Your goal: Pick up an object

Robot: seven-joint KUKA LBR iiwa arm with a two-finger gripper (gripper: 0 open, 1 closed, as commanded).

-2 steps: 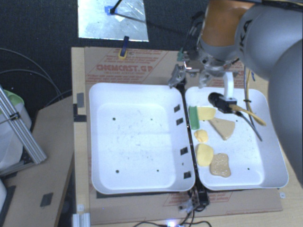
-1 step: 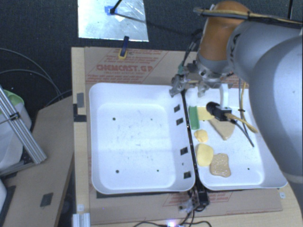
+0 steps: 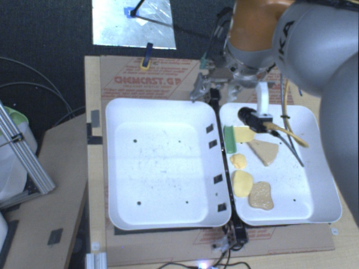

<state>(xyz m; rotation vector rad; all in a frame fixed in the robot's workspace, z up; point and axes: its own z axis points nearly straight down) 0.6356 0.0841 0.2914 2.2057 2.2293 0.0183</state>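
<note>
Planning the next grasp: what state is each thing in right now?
gripper: at the bins' back edge, touching no piece.
green stick: lying flat by the right bin's left wall.
tan wedge: lying flat, loose.
yellow oval: lying flat beside the tan blob.

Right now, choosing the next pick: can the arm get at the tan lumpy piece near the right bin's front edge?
Probably yes. The tan lumpy piece lies flat with nothing over it; only the yellow round piece sits close beside it. The gripper hangs over the far rim.
</note>
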